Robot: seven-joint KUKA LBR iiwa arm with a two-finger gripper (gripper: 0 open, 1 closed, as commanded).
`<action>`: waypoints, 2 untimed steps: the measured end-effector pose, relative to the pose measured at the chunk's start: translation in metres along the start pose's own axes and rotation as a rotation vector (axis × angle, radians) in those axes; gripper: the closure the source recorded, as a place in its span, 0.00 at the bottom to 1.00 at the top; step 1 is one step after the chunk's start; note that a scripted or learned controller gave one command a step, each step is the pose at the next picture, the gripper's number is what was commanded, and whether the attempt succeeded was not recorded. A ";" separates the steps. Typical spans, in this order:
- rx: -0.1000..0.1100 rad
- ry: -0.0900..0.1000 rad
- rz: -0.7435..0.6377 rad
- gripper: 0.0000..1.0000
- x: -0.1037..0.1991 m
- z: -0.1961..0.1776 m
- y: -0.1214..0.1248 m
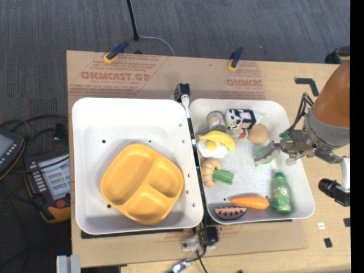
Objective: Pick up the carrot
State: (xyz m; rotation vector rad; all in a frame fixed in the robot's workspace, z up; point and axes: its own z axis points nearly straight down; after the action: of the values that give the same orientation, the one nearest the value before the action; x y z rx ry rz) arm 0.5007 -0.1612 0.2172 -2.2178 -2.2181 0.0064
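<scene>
The carrot [250, 202] is orange and lies on its side near the front edge of the right bin [296, 152], between a watermelon slice [231, 212] and a green bottle [280, 193]. My gripper [266, 153] hovers over the right bin's middle right, behind the carrot and well apart from it, just in front of a tan potato [259, 133]. Nothing shows held in it. The arm's orange band [335, 98] sits at the right edge.
The right bin also holds a banana [219, 136], a fried egg [210, 147], a croissant [209, 169], a green piece [223, 176], a cow-print carton [240, 119] and a can [215, 119]. A yellow divided plate [142, 182] lies in the left bin [91, 124].
</scene>
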 end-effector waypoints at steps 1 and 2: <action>0.000 0.001 -0.146 0.00 0.030 0.059 -0.017; -0.004 0.000 -0.451 0.00 0.032 0.131 -0.016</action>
State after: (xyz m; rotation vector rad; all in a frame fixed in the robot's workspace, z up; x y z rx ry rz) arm 0.4844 -0.1286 0.0865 -1.6664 -2.6597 0.0008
